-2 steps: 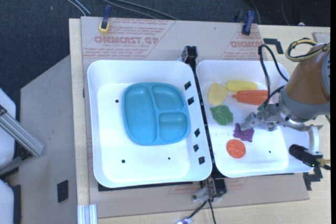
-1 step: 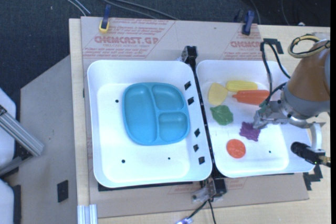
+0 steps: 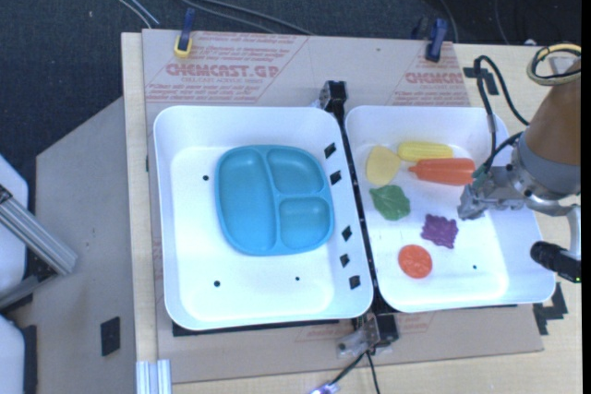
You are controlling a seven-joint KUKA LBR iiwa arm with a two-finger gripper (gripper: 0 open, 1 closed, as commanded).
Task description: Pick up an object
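Note:
The right bin (image 3: 489,286) holds several toy foods: a yellow corn cob (image 3: 425,149), an orange carrot (image 3: 444,170), a yellow pear-like piece (image 3: 381,165), a green lump (image 3: 391,201), a purple grape cluster (image 3: 440,231) and an orange-red tomato (image 3: 416,261). My gripper (image 3: 473,201) hangs low over the right bin, just right of the carrot's tip and above-right of the purple cluster. Nothing is seen between its fingers.
The left bin (image 3: 185,281) holds a blue divided plate (image 3: 274,197). A black divider bar (image 3: 346,189) with clips runs between the bins. The arm's grey wrist and orange band (image 3: 554,138) sit over the right bin's right edge, with cables beside them.

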